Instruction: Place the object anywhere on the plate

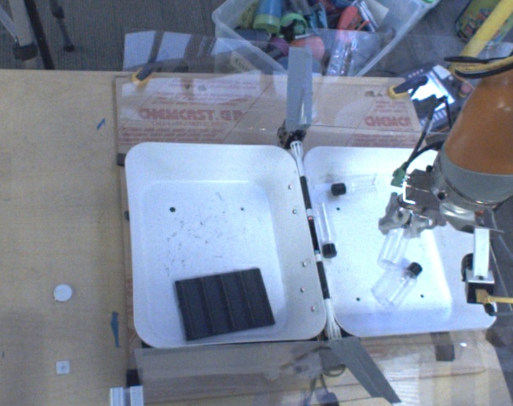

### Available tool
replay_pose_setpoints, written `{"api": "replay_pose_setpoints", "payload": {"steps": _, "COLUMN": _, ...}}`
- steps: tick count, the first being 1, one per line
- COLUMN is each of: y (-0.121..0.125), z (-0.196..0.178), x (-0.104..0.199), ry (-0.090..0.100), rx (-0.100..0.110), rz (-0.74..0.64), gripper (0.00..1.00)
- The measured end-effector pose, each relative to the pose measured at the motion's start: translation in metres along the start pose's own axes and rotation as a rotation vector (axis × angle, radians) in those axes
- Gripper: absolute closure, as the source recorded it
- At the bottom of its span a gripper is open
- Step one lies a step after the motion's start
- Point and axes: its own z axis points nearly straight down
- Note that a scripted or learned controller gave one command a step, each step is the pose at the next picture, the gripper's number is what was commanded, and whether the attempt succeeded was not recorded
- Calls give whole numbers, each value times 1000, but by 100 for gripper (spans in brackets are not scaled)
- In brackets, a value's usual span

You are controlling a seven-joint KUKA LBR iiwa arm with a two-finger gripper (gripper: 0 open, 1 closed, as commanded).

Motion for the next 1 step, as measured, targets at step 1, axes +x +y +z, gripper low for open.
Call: {"api": "replay_pose_setpoints", "payload": {"steps": 1, "y": -14, "z": 17, "x": 72, "ry": 1, "rx": 3, "rz": 74, "gripper": 100}}
